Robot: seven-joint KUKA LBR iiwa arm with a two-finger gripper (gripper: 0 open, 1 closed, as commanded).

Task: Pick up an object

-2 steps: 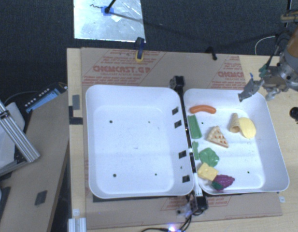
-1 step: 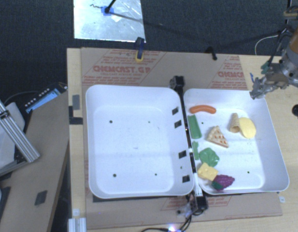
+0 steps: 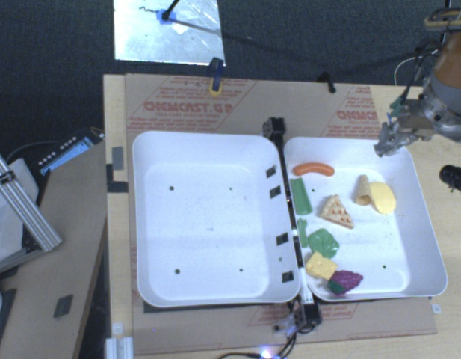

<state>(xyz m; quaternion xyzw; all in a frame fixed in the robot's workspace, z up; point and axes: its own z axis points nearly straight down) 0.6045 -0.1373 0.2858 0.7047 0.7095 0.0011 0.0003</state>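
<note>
Grey arm's jaws (image 3: 385, 144) above right shallow white bin's (image 3: 421, 223) far corner, open-or-closed state unclear, orange plastic sausage (image 3: 313, 170), yellow toy wedge (image 3: 337, 211), purple grapes (image 3: 345, 280) lying inside.

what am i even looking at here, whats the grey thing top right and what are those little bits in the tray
This is one camera fixed above a bench, looking down at a slant. The grey machine at the upper right is a robot arm; its gripper, a two-finger claw, hangs over the far corner of the right bin with nothing seen in it. Its job is to pick something up. The bits are toy foods: an orange sausage, a green stick, a pizza slice, a yellow piece beside a tan piece, a green leafy piece, a yellow cheese block and purple grapes. The left bin sits alongside.
</note>
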